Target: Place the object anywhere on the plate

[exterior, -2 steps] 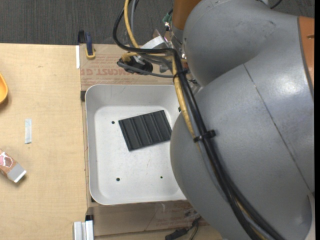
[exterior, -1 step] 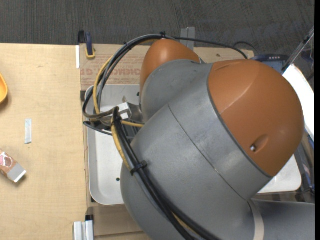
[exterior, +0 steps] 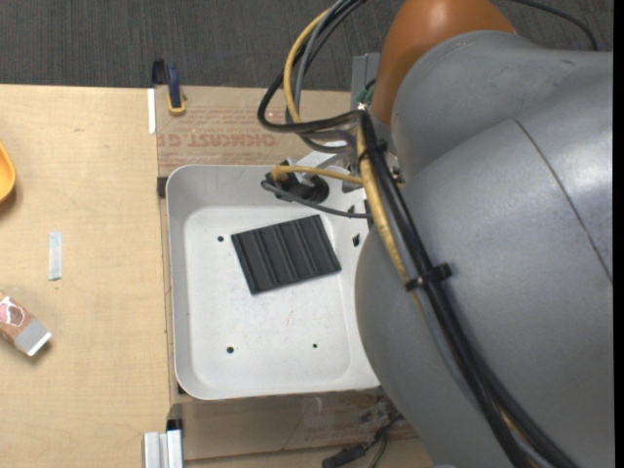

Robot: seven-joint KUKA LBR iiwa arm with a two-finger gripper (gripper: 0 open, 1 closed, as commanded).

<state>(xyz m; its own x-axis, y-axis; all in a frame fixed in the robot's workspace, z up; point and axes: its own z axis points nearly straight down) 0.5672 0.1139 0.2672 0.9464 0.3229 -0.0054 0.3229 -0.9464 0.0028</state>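
Observation:
A dark grey ribbed rectangular slab (exterior: pixel 286 253) lies flat and slightly turned in the upper middle of a shallow white bin (exterior: pixel 200 359). My grey arm (exterior: pixel 497 242), with its orange band (exterior: pixel 439 18) at the top, looms over the bin's right side and hides everything beneath it. Yellow and black cables (exterior: pixel 322 125) loop from the arm, and a black cable end (exterior: pixel 292 187) hangs over the bin's far edge, just above the slab.
Left of the bin is bare wooden bench with a small pale strip (exterior: pixel 55 256), a brown and white object (exterior: pixel 21 326) and an orange thing (exterior: pixel 5 174) at the edge. A blue clamp (exterior: pixel 172 83) stands behind the bin on cardboard (exterior: pixel 224 135).

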